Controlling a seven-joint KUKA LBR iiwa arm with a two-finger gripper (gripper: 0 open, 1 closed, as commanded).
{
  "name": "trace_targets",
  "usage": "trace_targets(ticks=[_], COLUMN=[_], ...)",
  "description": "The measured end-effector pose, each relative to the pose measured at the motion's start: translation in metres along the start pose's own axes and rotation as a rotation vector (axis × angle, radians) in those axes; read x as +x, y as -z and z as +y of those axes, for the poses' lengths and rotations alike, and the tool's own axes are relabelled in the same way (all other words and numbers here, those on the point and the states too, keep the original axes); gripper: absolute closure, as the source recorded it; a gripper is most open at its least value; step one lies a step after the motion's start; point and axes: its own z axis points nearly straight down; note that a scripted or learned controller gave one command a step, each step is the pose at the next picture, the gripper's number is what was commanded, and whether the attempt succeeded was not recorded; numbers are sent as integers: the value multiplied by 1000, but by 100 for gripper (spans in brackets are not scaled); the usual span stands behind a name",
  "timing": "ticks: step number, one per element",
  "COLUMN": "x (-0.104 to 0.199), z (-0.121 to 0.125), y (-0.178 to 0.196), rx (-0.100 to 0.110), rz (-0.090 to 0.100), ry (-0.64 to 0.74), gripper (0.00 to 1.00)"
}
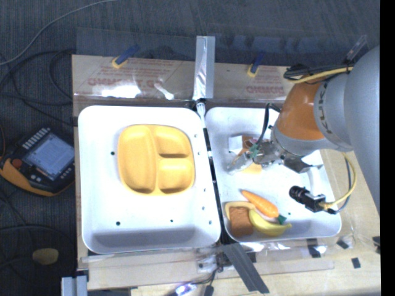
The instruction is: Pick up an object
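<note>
Reaching into the right-hand bin, the gripper hangs low near that bin's upper left part; whether it is spread, shut or holding anything cannot be told, since the wrist and glare hide its tip. Just beside the tool, on its upper side, lies a small reddish item with a white scrap next to it, too blurred to name. Below the tool and apart from it rest a toy carrot, a banana and a brown block, clustered and touching. Well to the tool's left, in the other bin, sits a yellow divided tray. A good grasp likely means descending squarely over one isolated piece, not the crowded cluster.
</note>
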Motion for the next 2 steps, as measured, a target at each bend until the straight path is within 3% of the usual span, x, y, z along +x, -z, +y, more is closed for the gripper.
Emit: trace_targets(ticks=[1, 2], x=[7, 16], z=[-89, -64], y=[53, 7], rx=[17, 18], rz=[8, 7], ry=[144, 14], gripper=[0, 0])
